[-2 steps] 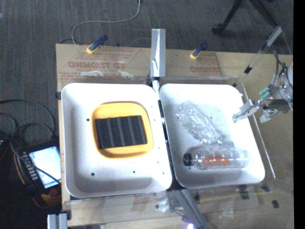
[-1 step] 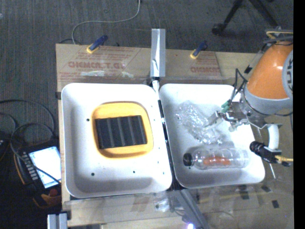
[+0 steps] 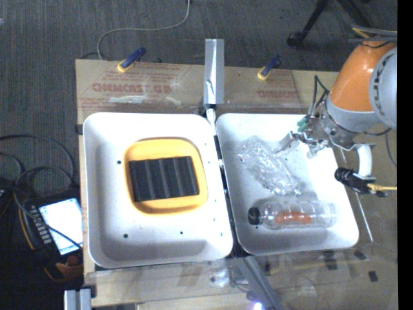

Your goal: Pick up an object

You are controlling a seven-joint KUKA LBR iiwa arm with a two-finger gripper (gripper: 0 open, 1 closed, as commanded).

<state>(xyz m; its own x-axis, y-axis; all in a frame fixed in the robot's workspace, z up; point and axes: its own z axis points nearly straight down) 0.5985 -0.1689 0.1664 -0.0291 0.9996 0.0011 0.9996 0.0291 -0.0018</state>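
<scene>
A grey robot arm with an orange band reaches in from the right of the frame, its gripper poised over the upper right part of the right-hand bin. From this angle it is not possible to tell how far the gripper is parted, and nothing can be seen in its hold.

Two objects lie in that bin: a crumpled clear plastic wrapper near the middle, just left of the gripper, and a clear plastic bottle on its side along the lower part of the bin, its dark cap pointing left and an orange patch visible through its wall.

The left-hand bin, in the centre left of the frame, carries a yellow tray with a black ribbed insert.

Both bins sit side by side on a wooden desk, with two blue-and-yellow clamps at its upper edge. A tablet with a lit screen rests on the floor at lower left.
</scene>
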